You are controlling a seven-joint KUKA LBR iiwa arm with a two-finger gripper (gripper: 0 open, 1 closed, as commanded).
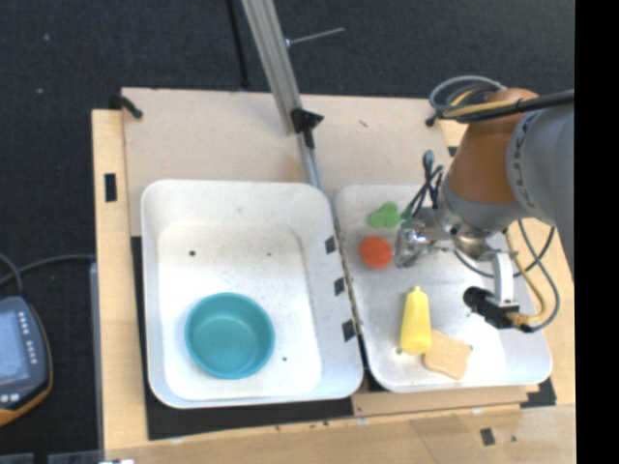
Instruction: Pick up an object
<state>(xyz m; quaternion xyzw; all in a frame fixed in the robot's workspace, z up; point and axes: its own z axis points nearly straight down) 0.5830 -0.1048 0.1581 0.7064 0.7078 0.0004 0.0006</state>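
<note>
**Ana:** Right of the frame's centre, in the right bin (527, 356), lies an orange-red ball (376, 251). I judge it is the object to pick, because the gripper (410, 243) is just beside it, on its right.

**Ben:** Does the gripper hold it?

**Ana:** No. The ball sits on the bin floor, free. Whether the jaws are apart or together I cannot tell; the metal parts are too small and mixed.

**Ben:** What else is near?

**Ana:** A green piece (385, 215) is just above the ball. Below are a yellow bottle (416, 321) and a tan block (447, 356), touching each other.

**Ben:** And the left bin (164, 211)?

**Ana:** It holds a teal bowl (229, 333) in the lower part, well apart from the arm (503, 158), which enters from the right, so the right bin is easier to reach.
</note>
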